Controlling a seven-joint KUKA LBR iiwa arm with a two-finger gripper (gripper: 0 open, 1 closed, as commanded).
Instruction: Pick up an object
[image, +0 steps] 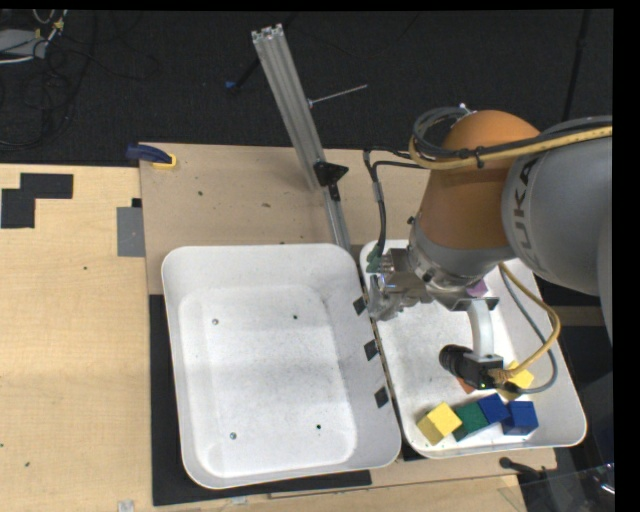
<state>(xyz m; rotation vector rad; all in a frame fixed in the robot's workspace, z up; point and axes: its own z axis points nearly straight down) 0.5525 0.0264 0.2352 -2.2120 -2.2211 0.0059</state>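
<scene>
Several small blocks lie in the near corner of the right bin (568, 425): a yellow block (438, 423), a green block (469, 416) and two blue blocks (495, 407) (521, 416), packed close together. A bit of orange (470, 379) peeks out just behind them, and a small purple piece (481, 288) shows under the arm. My gripper (383, 292) hangs at the right bin's left wall, near the divide between the two bins, well behind and left of the blocks. The wrist's bulk hides much of the far part of that bin.
The left bin (200, 262) lies beside the right one. A slanted aluminium post (296, 112) rises from behind the bins. A blue and yellow clamp (151, 154) sits at the bench's far left edge.
</scene>
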